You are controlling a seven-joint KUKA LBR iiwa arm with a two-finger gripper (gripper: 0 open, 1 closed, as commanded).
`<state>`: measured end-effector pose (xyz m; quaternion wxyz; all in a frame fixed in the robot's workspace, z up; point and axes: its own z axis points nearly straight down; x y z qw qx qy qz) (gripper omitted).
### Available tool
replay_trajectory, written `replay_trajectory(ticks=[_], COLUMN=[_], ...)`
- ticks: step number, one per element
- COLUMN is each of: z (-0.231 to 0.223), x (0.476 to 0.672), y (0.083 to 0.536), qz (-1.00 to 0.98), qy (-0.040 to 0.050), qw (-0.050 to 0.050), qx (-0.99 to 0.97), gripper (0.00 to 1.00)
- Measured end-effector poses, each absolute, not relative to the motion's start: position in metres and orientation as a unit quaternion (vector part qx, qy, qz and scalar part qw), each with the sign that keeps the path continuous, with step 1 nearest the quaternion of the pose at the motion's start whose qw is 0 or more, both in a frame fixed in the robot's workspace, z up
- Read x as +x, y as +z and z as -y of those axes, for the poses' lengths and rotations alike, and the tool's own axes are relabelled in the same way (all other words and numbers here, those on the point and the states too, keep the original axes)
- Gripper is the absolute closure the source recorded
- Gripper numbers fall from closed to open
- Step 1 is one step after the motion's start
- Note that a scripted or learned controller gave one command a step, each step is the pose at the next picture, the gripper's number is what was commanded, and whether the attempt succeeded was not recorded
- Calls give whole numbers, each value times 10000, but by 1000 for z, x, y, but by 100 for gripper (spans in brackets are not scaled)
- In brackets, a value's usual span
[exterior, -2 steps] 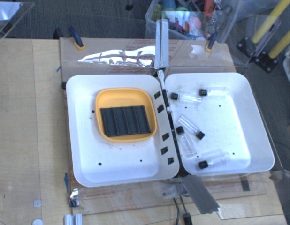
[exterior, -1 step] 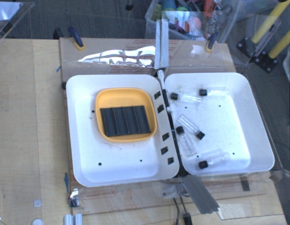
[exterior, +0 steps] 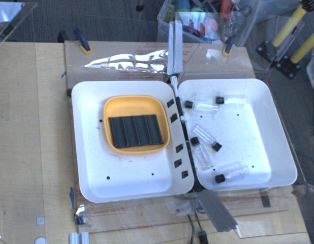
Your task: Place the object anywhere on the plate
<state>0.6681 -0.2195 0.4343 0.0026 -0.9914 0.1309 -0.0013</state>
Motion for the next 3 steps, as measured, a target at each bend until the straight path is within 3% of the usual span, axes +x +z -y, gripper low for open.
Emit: replay_trajectory(ticks=[3], z=[221], x=[668], y=[434], qz=[-985], qy=[-15], qw=[26], qx=[-9951], gripper=[100])
